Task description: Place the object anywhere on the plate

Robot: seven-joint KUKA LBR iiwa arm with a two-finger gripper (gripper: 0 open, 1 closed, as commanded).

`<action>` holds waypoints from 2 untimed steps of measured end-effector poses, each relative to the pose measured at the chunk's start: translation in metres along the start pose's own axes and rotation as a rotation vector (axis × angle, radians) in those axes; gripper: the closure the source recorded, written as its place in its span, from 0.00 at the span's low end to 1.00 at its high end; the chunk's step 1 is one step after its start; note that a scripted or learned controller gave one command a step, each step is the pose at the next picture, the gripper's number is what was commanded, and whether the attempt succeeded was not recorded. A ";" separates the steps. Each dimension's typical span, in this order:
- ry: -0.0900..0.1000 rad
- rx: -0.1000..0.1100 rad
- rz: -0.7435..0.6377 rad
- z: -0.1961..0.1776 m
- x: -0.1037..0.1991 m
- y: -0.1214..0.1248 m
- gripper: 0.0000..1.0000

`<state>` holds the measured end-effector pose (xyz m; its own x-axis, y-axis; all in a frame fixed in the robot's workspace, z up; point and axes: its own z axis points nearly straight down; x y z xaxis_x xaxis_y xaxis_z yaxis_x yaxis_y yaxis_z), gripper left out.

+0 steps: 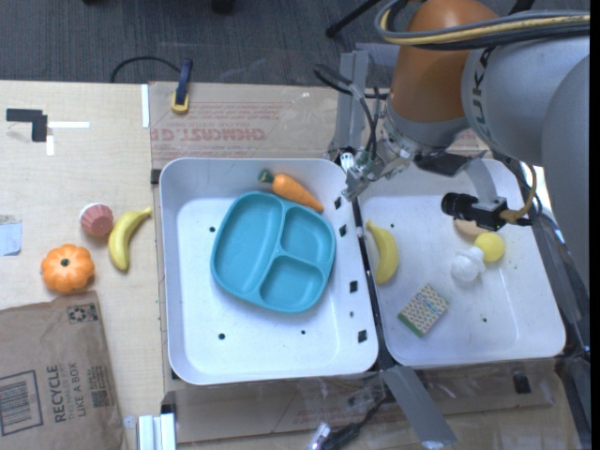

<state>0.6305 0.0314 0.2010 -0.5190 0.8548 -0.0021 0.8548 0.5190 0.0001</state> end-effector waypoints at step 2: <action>0.003 0.003 0.061 0.010 0.054 -0.041 1.00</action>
<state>0.5668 0.0564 0.1905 -0.4659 0.8848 0.0007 0.8848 0.4659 -0.0032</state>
